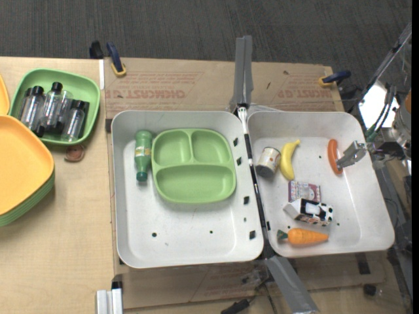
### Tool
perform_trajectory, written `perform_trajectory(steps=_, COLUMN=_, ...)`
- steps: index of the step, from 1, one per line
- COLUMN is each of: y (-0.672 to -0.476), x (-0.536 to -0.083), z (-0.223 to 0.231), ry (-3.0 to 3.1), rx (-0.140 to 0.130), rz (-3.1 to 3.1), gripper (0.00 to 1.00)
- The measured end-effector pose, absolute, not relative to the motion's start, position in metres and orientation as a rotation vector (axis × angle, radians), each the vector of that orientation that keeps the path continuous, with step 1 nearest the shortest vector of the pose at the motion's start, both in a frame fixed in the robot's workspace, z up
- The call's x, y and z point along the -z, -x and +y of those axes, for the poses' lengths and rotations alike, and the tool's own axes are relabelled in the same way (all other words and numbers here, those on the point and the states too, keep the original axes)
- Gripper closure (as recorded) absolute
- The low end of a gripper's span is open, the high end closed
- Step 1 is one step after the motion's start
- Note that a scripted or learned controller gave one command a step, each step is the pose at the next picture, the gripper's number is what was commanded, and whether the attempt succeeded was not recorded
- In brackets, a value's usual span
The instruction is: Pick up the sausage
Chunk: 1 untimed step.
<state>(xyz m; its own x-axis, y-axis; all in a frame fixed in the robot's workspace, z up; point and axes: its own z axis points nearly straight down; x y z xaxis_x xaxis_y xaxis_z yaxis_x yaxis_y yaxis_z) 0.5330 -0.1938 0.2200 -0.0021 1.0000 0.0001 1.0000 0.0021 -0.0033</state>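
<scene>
**Arm closes in on lone sausage in right-hand bin**

A grey two-finger gripper (351, 154) reaches in over the right edge of the right white plastic bin (353, 237), its tips just beside the small orange-red sausage (334, 156). The sausage lies lengthwise near that bin's right wall, well apart from the other items, and nothing sits between the fingers. Whether the claw is parted or pinched cannot be told: the tips are small and blurred against the white floor.

To do this step well, the fingers should likely straddle the sausage across its narrow width, at mid-length, and come down fully before closing, since a rounded, smooth body may roll or squirt out of an off-centre pinch. The nearby wall leaves little room on that side, so an approach from the bin's interior looks safer.

By count, relative to the sausage: one yellow toy banana (288, 159) and one small silver can (267, 161) to its left; one pink printed card (304, 191), one black-and-white toy figure (317, 210) and one orange carrot (307, 237) below it. The left white bin (186, 250) holds one green divided plate (194, 165) and one green bottle (142, 154).
</scene>
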Motion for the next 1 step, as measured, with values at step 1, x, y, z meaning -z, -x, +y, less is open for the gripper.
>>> perform_trajectory(steps=1, y=-0.5726, x=-0.0913, z=-0.2117, ry=2.21, rx=0.014, rz=-2.221, gripper=0.0)
